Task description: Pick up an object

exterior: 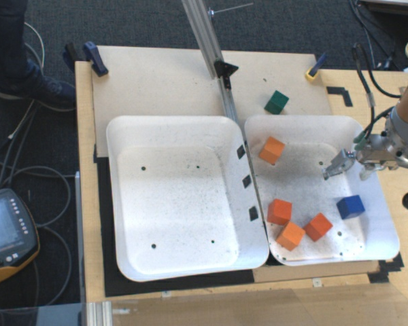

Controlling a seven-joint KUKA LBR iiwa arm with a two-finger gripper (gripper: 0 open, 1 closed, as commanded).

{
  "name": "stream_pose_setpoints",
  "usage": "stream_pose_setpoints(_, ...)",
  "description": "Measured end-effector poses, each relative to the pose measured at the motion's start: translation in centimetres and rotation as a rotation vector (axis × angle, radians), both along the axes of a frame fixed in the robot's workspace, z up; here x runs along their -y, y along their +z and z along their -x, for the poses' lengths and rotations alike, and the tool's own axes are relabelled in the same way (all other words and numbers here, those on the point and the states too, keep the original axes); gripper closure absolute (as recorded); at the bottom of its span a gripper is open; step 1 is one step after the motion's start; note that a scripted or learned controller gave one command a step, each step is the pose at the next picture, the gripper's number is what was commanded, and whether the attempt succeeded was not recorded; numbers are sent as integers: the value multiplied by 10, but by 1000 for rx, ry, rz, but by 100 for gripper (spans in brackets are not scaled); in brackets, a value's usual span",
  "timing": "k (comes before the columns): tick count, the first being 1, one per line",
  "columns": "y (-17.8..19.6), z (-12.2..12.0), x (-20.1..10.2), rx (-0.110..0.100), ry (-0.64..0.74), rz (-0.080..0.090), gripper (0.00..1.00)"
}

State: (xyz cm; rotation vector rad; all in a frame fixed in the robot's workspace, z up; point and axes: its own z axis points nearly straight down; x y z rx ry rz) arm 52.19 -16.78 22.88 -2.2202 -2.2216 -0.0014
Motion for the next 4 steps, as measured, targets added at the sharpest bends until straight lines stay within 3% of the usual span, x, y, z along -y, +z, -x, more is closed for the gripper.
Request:
stream_pose_setpoints(1, -113, 36, -44, 1, -2, -1, 0)
stream_pose_setpoints(2, -123, 38, -37, 5, -1, -3, 0)
stream_pose_setpoints(3, -106, -60, -28, 8, 4, 3, 0)
stream_pose_setpoints(4, -130, -29, -31, -5, -1, -1, 0)
